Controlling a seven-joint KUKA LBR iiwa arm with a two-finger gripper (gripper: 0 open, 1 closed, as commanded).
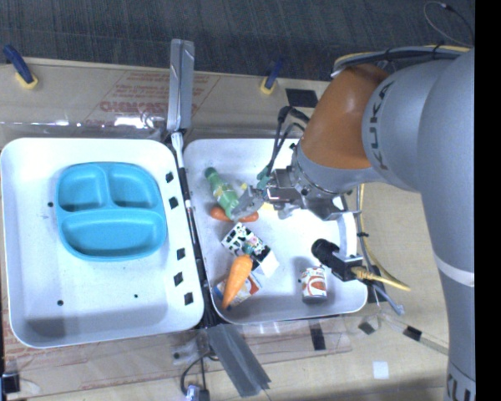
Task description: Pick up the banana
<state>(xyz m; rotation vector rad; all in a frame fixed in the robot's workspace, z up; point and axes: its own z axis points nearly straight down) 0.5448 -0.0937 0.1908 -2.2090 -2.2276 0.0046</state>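
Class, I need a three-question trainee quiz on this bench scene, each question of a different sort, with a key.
1. True or false: the blue tray shares a bin with the carrot.
2. Which lies in the carrot's bin? A) green bottle B) white mug C) wooden spoon
3. Fill in: as the camera sees it, the gripper hangs over the ___ bin.
Key: 1 false; 2 A; 3 right.
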